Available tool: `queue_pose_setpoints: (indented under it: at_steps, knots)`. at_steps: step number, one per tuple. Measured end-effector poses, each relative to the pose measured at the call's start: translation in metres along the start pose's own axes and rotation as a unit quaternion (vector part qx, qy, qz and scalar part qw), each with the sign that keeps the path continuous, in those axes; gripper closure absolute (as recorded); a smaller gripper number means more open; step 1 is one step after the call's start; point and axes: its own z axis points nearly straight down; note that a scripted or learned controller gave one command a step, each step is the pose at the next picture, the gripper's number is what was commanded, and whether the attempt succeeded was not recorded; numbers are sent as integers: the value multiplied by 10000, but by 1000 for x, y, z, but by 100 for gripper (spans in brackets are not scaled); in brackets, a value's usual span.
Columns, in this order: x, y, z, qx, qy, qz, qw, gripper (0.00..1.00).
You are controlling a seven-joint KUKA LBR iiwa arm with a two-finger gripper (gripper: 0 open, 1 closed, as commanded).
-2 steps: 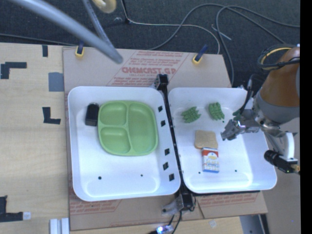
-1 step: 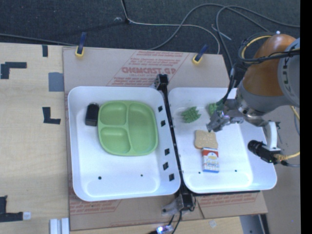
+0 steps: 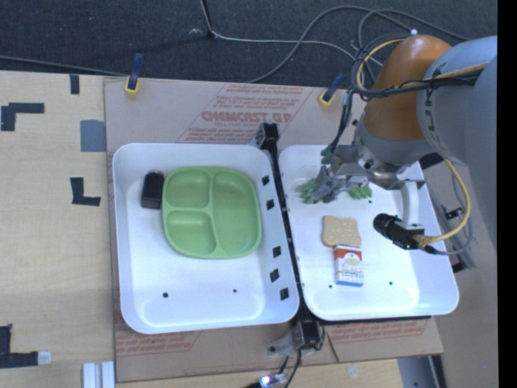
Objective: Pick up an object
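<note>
Green leafy toy (image 3: 311, 191) sits just above the toast (image 3: 341, 231); your gripper (image 3: 331, 180) is reaching it. Lift next.

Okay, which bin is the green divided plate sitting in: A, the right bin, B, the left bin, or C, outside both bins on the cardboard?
B: the green divided plate lies flat inside the left bin, with a small black object touching its left edge.
</note>
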Motion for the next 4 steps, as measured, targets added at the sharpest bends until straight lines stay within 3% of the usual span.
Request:
queue_pose_setpoints:
  at_steps: [2,3,4]
  knots:
    - [102,40,11,4,-2,8,10000,100]
    - [138,64,4,-2,-3,17,10000,100]
    - [135,63,4,9,-16,30,10000,0]
